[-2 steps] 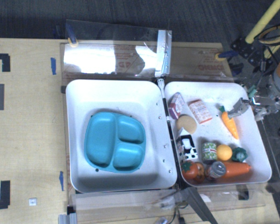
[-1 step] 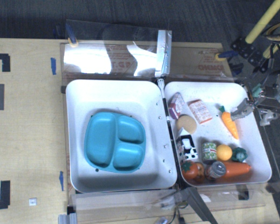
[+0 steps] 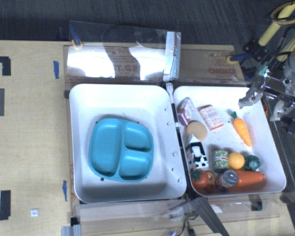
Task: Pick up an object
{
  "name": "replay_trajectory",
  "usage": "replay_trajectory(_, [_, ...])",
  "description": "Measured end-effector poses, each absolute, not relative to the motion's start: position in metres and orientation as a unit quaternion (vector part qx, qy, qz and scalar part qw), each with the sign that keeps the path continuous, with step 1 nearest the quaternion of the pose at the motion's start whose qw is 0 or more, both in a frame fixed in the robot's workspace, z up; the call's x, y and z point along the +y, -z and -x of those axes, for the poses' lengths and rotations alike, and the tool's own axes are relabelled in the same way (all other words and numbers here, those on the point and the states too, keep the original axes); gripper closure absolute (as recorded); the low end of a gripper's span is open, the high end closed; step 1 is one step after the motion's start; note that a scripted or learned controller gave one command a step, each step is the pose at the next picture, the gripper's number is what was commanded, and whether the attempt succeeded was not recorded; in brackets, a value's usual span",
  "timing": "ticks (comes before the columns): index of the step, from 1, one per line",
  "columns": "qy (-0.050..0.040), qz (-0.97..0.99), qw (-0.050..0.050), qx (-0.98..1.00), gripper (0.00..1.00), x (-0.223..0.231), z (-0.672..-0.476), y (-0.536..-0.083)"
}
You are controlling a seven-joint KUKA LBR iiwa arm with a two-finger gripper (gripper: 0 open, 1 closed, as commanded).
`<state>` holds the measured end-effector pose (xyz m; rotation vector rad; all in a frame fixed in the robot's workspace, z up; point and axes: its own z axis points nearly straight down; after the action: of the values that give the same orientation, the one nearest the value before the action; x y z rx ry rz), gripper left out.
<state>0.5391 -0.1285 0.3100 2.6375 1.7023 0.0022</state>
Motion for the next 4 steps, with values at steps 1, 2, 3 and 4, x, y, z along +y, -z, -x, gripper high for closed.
replay_trajectory(1, [0.004, -0.775, -0.005, 0.632, 0.0, -0.169, -0.58, -0.134])
replay_trajectory(2, [-0.004, -0.794, -0.003, 0.608, 0.0, -0.199, -0.596, -0.095])
replay_trajectory(3, [0.0002, -0.837, -0.001, 0.547, 0.0, -0.2, -0.524, -0.119])
replay_trajectory(4, [-0.0059, -0.761, -0.002, 0.649, 0.0, -0.199, -0.614, -0.088])
